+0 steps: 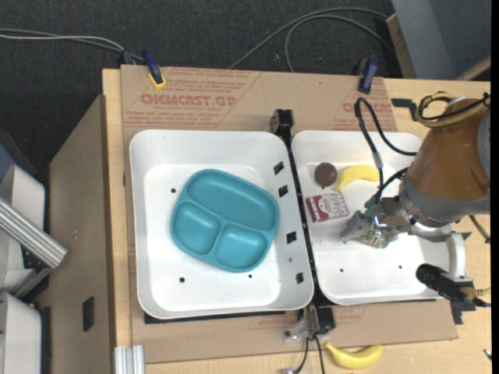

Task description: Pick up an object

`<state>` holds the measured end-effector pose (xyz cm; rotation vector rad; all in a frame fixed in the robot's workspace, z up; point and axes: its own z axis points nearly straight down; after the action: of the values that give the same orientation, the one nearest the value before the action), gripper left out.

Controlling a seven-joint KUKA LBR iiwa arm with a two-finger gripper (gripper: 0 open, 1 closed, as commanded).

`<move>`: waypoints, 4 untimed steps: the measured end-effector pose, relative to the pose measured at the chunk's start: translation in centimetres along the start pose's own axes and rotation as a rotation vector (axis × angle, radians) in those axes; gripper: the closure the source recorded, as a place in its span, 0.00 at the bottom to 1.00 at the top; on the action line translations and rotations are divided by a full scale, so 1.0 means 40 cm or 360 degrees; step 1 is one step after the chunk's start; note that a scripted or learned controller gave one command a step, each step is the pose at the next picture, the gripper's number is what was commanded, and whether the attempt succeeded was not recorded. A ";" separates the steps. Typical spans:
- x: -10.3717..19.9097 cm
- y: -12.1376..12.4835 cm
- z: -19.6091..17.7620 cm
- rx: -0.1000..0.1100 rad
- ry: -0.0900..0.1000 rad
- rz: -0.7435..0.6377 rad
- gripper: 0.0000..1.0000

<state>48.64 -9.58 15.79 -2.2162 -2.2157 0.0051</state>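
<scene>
The right bin point(390, 287) holds a yellow banana point(357, 176) near its far side. A brown round object point(325, 174) sits just left of the banana. In front of both lies a small red and white carton point(327, 206). My gripper point(365, 229) hangs low over the middle of this bin, just right of the carton and in front of the banana. A small green and red thing point(380, 239) shows right under the gripper, partly hidden by it. I cannot see whether it is held. The grey arm with its orange band point(452, 158) covers the bin's right side.
The left bin point(148, 209) carries a blue divided plate point(224, 220). A black divider point(292, 201) with clips runs between the bins. A second banana point(355, 355) lies on the bench in front of the bins. Cables point(374, 142) trail over the right bin's far edge.
</scene>
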 end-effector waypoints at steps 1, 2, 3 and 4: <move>-0.010 0.015 0.115 -0.0002 -0.0001 0.0001 0.00; -0.009 0.014 0.186 -0.0005 -0.0001 0.0000 0.00; -0.008 0.016 0.155 -0.0012 -0.0002 0.0001 1.00; -0.010 0.043 0.011 -0.0022 -0.0006 -0.0003 1.00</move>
<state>50.35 -9.96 15.35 -2.2230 -2.2269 -0.0060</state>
